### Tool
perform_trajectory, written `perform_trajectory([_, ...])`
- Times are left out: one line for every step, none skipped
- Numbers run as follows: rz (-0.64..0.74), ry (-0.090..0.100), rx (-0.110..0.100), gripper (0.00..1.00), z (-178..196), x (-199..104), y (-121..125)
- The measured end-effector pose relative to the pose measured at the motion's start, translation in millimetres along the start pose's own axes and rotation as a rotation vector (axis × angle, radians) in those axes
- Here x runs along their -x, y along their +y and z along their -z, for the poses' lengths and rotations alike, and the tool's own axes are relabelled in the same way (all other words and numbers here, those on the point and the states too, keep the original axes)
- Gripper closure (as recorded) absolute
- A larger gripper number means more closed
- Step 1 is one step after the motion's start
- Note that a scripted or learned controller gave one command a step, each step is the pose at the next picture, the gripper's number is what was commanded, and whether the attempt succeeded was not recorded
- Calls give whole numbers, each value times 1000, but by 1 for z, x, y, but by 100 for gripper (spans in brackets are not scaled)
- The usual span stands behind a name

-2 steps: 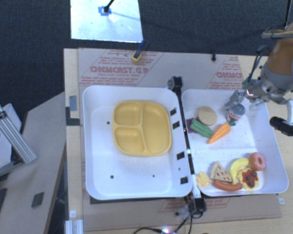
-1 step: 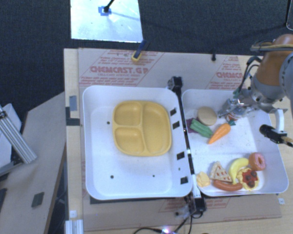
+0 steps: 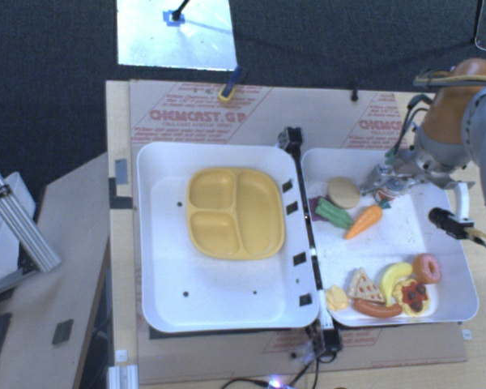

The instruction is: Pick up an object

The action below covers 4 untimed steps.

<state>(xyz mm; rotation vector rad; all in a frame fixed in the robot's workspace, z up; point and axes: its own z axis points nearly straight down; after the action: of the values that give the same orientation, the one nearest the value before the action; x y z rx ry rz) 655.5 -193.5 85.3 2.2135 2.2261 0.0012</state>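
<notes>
Gripper (image 3: 386,183) low in right bin (image 3: 458,294), upper right of frame, grip state unclear, possibly touching glossy orange carrot (image 3: 364,222), beside tan bun (image 3: 343,192).

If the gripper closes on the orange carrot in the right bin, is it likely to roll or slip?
The carrot looks like smooth moulded plastic, so probably stiff and light. Its rounded, tapered body could slip out of a pinch toward the thin end. Lying free on the flat bin floor, it may roll if nudged sideways, though the green piece beside it might block that.
</notes>
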Motion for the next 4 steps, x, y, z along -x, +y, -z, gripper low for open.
perform_trajectory([3,-2,5,100,13,0,2])
perform_trajectory([0,-1,7,100,67,1,14])
perform_trajectory([0,-2,8,100,132,4,21])
perform_trajectory([0,0,3,100,141,4,22])
